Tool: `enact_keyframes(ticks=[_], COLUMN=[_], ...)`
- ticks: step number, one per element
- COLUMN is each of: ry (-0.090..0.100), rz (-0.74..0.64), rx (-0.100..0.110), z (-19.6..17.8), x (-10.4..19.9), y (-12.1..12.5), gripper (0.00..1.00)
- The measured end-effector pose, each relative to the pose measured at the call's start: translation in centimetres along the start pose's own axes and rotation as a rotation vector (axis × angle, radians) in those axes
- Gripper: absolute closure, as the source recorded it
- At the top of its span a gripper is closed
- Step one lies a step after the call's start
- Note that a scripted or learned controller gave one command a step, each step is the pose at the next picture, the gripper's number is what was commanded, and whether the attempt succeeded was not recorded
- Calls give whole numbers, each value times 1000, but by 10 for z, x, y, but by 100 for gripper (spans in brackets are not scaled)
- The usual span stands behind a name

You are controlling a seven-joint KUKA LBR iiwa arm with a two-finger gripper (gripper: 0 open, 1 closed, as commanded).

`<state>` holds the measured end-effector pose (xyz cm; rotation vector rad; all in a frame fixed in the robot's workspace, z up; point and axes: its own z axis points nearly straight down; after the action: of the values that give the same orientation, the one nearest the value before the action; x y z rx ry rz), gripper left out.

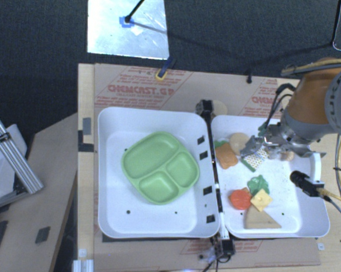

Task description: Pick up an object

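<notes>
The right bin (318, 221) holds several toy food pieces: an orange piece (226, 157), a pale round piece (238, 142), a green leafy piece (258, 182), a red tomato (240, 199), a yellow block (261, 200) and a tan wedge (261, 220). My gripper (255, 148) hangs low over the far middle of this bin, just right of the pale round piece. A small grid-patterned piece (257, 161) lies right under its tip. I cannot make out whether anything is held.
A green divided plate (160, 167) lies in the left bin (109, 214). A black divider (211, 173) with clips runs between the bins. A black part on a cable (304, 183) juts over the right bin's right side.
</notes>
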<state>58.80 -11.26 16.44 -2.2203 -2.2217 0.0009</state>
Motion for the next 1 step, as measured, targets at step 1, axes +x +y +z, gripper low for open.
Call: enact_keyframes(ticks=[1], ry=[0], rz=[-1], rx=[1], z=[46], x=[-2], y=[-8], gripper=[0])
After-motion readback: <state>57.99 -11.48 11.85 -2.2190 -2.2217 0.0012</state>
